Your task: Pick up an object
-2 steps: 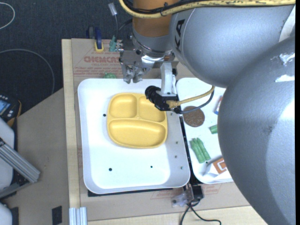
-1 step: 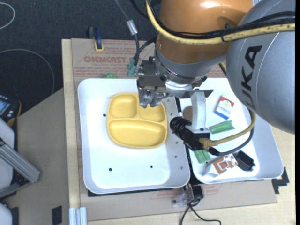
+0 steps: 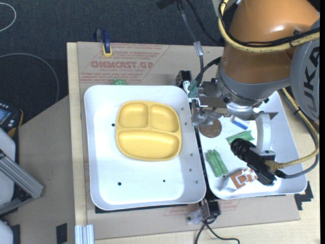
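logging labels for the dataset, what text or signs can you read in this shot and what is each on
"CHEMCAST GP" in red, on the brown paper-covered board behind the bins; the smaller red lines around it are too blurred to read.
"K" and part of a second letter, on the grey arm casing at the right edge.
Print on the small orange-and-white item: too small to read.

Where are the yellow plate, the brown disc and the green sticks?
yellow plate (image 3: pixel 148 131): camera view, middle of its large lower compartment.
brown disc (image 3: pixel 210 129): camera view, centre of its visible face.
green sticks (image 3: pixel 217 162): camera view, middle of the pair.
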### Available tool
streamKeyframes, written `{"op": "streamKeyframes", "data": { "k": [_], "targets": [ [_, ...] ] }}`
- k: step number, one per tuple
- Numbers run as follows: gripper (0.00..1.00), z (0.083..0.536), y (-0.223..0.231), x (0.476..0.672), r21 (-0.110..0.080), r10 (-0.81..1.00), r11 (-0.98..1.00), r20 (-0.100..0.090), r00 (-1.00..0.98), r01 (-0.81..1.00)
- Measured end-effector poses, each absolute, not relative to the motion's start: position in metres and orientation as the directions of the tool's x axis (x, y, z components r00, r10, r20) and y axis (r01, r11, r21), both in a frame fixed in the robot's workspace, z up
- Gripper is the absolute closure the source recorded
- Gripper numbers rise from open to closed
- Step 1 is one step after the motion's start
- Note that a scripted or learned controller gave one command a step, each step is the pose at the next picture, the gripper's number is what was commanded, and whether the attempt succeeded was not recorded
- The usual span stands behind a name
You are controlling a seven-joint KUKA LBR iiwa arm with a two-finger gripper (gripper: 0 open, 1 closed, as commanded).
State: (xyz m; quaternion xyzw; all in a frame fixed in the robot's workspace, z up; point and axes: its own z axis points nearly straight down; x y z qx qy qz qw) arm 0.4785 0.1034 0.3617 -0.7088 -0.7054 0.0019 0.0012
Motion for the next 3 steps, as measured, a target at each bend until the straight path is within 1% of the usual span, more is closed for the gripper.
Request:
{"op": "streamKeyframes", "data": {
  "k": [1,3],
  "targets": [
    [1.0,0.373,0.107,0.48,0.001,1.0,0.001,0.0,-0.001,1.0],
    [1.0,0.393,0.108,0.481,0.003,1.0,0.002,-0.001,-0.002,1.0]
  ]
}}
